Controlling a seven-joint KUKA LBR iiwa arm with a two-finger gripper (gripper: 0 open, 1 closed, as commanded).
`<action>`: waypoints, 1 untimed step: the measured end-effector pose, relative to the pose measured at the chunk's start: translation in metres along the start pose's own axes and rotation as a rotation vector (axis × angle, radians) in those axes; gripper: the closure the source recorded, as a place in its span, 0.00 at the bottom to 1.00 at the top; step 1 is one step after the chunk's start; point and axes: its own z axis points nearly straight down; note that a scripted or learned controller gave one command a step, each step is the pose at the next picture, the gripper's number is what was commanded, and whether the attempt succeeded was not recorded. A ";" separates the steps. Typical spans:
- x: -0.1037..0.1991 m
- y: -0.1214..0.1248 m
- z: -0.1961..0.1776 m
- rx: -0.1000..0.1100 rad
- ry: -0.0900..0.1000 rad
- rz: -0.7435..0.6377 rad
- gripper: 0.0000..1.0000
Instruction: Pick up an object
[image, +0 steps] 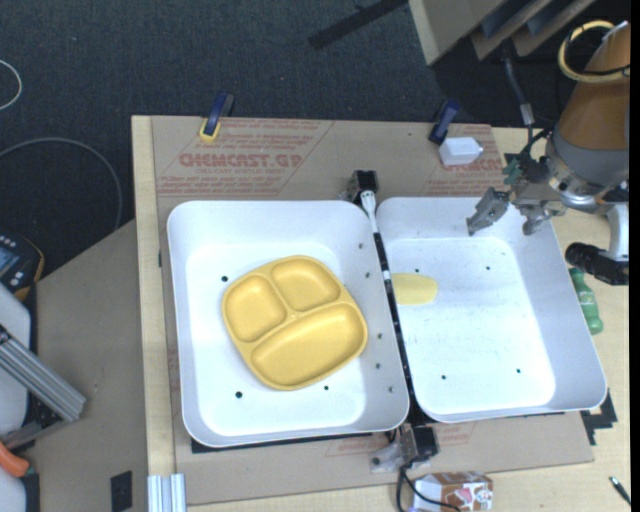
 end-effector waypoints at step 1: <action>0.000 0.001 -0.011 -0.004 -0.001 -0.001 1.00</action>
